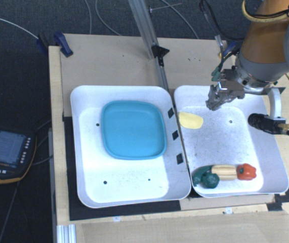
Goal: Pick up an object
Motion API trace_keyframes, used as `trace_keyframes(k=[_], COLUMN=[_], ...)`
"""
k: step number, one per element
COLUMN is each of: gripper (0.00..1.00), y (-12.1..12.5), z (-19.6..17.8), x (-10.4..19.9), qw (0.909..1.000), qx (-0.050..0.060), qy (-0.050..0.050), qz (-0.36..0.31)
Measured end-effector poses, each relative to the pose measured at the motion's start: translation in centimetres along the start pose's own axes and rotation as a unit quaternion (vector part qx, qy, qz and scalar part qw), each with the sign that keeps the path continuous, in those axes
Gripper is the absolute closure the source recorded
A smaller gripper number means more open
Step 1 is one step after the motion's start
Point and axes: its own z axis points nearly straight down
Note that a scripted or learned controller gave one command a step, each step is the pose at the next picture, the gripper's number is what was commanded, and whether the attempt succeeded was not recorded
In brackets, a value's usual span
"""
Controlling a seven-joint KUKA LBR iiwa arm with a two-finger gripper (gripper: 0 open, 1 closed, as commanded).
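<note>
Right white bin (265,156) — taken as the landmark. Contents: one pale yellow piece (191,120) against its left wall, in the far half; along its near wall a row of three, a dark green lump (206,178) to the left, a tan oblong piece (224,172) in the middle and a red round piece (246,171) to the right, each touching or just beside the next.

Pincer (215,103) — above the bin's far edge, right of the yellow piece and apart from it; whether it is parted or closed cannot be told, and nothing is seen held in it. The grey arm (268,44) with its orange band rises beyond the bin's far right corner.

Left white bin (83,135) — just beside the landmark's left wall, carrying a light blue square plate (133,129).

Counter (109,59) — pale wood, beneath both bins.
</note>
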Motion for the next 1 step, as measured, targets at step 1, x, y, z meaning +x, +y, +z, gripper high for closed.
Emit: trace_keyframes(k=[1], gripper=[1.00], y=[0.70], z=[0.64], x=[4.89], qw=[1.0000], qx=[0.000], qy=[0.000], qz=[0.000])
